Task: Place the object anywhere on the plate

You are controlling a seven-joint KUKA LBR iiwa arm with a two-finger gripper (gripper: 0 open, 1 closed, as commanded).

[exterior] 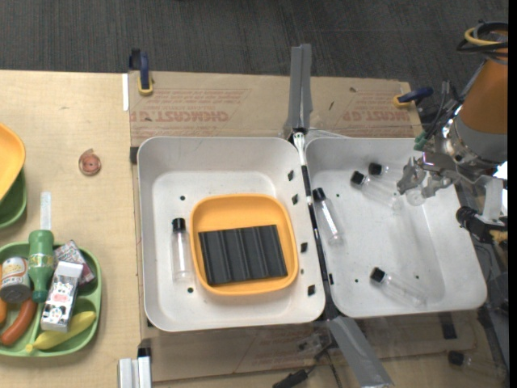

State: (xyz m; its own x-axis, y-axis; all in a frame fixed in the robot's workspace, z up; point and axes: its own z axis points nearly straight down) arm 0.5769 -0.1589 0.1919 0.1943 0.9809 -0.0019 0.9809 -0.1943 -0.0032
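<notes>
An orange plate sits in the middle of the left bin. A black ridged block lies on it. Left of the plate, a clear vial with a black cap rests on the bin floor. The right bin holds three more capped vials: one near the divider, one at the upper middle, and one toward the front. My gripper hangs low over the right bin's upper right corner, just right of the upper vial and far from the plate.
A metal divider post stands between the bins at the back. Left of the bins, the bench carries a green tray of toy food, a yellow bowl and a small pink disc. Clamps hold the cardboard at the back.
</notes>
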